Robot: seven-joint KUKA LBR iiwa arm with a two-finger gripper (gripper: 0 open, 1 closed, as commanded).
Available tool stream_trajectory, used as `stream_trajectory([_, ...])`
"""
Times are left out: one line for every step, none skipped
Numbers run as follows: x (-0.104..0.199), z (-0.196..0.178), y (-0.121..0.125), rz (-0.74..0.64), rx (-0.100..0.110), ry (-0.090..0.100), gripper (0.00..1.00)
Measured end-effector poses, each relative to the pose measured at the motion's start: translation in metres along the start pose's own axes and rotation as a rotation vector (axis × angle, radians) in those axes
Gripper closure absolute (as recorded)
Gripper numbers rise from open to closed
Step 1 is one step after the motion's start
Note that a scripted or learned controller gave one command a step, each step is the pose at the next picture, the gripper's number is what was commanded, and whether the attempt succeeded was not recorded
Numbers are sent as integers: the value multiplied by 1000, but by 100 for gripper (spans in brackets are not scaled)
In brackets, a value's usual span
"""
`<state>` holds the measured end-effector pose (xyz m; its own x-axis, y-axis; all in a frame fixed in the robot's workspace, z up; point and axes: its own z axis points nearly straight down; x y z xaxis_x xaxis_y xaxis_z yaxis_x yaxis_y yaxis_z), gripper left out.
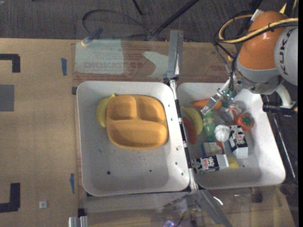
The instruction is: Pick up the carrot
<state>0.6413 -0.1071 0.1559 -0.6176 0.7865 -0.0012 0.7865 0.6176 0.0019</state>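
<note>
We look down at a slant on a table (38, 141) that carries 2 shallow white bins side by side. The left bin (132, 174) holds an orange divided plate (136, 121) with 3 compartments, and a yellow banana (101, 111) lies partly under the plate's left edge. The right bin (265, 160) holds a cluster of small things. The carrot (205, 102) lies in the upper left part of this bin, slanted, with its orange body showing beside the hand. The grey arm (265, 51), with its orange band, reaches in from the right, and its hand (217, 100) hangs low over the carrot, touching or just above it; we cannot tell which. We also cannot tell from this view whether the hand is wide or narrow, nor whether the carrot sits within it. Along the left wall of the right bin lie a second banana (195, 117) and a red pepper-like piece (190, 129). Near the middle stand a green bottle-like thing (209, 126) and a white ball (221, 132). A tomato (245, 121) rests toward the right, well apart from the carrot. 2 cow-patterned milk cartons lie lower down, 1 near the ball (239, 143) and 1 by the front wall (209, 163)
</note>
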Motion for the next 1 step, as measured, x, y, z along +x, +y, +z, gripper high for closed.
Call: stream_trajectory([-54,70,-17,305,-2,-3,0])
